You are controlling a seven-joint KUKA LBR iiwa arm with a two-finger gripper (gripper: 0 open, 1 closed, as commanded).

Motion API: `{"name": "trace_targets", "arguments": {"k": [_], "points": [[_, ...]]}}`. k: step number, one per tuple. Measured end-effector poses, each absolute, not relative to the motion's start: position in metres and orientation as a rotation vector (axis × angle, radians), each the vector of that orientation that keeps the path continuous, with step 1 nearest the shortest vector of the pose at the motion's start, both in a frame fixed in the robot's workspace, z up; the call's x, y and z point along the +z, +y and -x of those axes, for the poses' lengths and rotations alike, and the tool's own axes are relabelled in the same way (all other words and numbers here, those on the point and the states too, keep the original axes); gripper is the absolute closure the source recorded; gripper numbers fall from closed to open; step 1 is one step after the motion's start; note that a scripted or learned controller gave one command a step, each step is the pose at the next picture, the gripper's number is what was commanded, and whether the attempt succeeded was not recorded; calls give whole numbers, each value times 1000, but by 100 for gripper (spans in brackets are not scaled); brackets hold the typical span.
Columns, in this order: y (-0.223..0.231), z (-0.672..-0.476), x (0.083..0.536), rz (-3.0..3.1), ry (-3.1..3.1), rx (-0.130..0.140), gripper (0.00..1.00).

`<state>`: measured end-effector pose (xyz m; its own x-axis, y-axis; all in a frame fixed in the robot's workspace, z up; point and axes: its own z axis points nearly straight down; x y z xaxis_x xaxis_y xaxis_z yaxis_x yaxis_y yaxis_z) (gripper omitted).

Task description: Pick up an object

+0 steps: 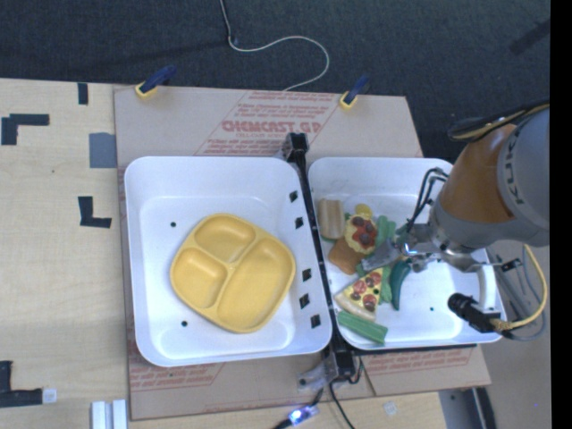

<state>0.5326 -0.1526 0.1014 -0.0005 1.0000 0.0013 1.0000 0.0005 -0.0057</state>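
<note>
In the right bin (pixel 416 172), the arm (pixel 487 195) reaches in from the right and its gripper (pixel 393 256) sits low over a cluster of toy food near the bin's left wall. Whether anything is pinched there I cannot tell, because the wrist and the clutter around the tip hide it. Just beside the tip lies a dark green pepper-like piece (pixel 398 284), and touching that cluster is a pizza slice (pixel 362 293) with red dots, pointing toward the bin's front. At the front edge rests a light green flat piece (pixel 362 329), just below the pizza slice. Farther back a yellow toy with a red patch (pixel 361 228) lies beside a tan bread-like block (pixel 332 218), and a brown rounded piece (pixel 344 256) sits between them and the pizza slice. The left bin (pixel 143 181) holds a yellow divided plate (pixel 232 273) with three compartments, lying flat near its middle, well apart from the gripper. Both bins stand on a cardboard sheet (pixel 259 123) held by two clamps at its far edge.
</note>
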Motion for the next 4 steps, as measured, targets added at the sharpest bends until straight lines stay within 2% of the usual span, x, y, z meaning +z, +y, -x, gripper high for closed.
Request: {"name": "trace_targets", "arguments": {"k": [1, 2, 4], "points": [[-151, -533, 84, 2219, -2224, 1, 0], [-152, -533, 95, 2221, -2225, 1, 100], [-154, -554, 199, 2222, -2227, -3, 100]]}}
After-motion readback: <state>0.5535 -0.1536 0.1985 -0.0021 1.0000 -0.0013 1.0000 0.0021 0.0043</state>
